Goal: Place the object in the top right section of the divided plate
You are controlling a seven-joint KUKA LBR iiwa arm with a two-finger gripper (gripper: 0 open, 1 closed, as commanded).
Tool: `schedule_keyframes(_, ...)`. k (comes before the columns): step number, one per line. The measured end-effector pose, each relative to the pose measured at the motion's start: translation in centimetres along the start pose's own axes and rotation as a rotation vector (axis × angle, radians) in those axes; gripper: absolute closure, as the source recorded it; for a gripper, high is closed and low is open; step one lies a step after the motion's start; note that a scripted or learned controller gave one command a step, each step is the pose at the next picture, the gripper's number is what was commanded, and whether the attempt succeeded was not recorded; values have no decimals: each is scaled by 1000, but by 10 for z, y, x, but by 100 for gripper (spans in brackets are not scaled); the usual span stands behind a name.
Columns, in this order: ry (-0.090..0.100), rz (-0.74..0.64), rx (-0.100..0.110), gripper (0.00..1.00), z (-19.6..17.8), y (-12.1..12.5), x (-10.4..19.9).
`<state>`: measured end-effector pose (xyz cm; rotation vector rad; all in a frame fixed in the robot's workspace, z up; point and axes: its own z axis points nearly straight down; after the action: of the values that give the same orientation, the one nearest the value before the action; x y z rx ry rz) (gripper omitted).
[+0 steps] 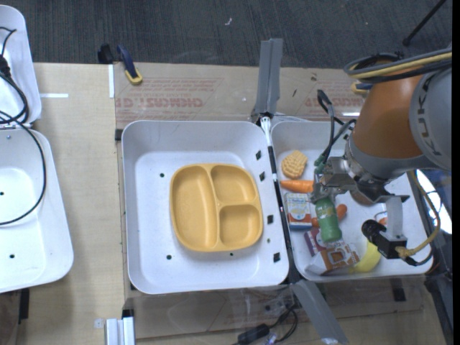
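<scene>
Looks like a robotics lab: grey arm (pixel 402 128) over a plywood bench (pixel 79 106) (taped cardboard on top), two white bins (pixel 136 192), loose cables (pixel 21 99), dark carpet (pixel 180 13).

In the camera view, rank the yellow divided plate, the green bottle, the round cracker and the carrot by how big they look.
Largest to smallest:
1. yellow divided plate
2. green bottle
3. carrot and round cracker: they look alike in size, the carrot longer but thinner, so no ranking between them.

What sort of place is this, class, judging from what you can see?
Probably a robotics lab test bench: a grey and orange robot arm reaches over two white bins, one holding a yellow divided plate, the other toy food such as a carrot.
</scene>
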<state>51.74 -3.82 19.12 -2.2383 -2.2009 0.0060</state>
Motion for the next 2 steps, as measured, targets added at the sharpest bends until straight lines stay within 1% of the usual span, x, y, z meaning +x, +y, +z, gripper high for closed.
schedule_keyframes(1,0,-231,0,100,-19,-36,53)
schedule_keyframes(2,-1,-283,1,100,2,-42,109)
